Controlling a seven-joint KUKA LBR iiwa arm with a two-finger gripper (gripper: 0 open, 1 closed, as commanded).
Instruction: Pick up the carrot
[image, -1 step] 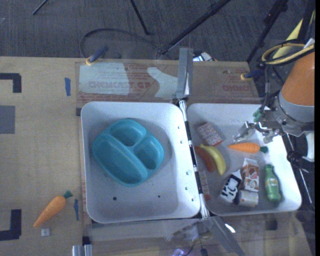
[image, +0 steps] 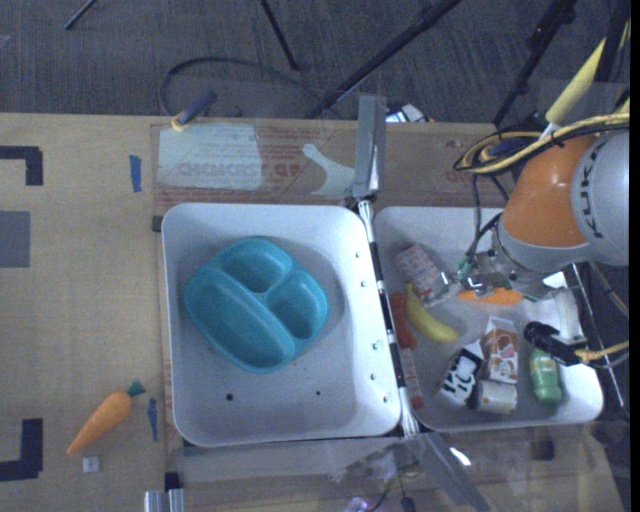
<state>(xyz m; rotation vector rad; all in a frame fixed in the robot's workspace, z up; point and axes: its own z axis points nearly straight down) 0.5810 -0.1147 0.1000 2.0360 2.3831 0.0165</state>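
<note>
An orange carrot (image: 492, 296) lies in the right bin (image: 585, 405), near its upper middle, directly under the tip of my gripper (image: 478, 280). The gripper's body hides part of the carrot, and I cannot tell whether they are touching. The grey arm with its orange band (image: 545, 205) reaches in from the right above it. A second carrot (image: 100, 421), orange with a green top, lies on the wooden bench left of the left bin.
The right bin also holds a banana (image: 430, 321), a wrapped packet (image: 418, 268), a juice box (image: 500, 355), a black-and-white box (image: 462, 376), a green bottle (image: 545, 378) and a small cup (image: 497, 397). A teal divided plate (image: 257, 302) lies in the left bin (image: 190, 400).
</note>
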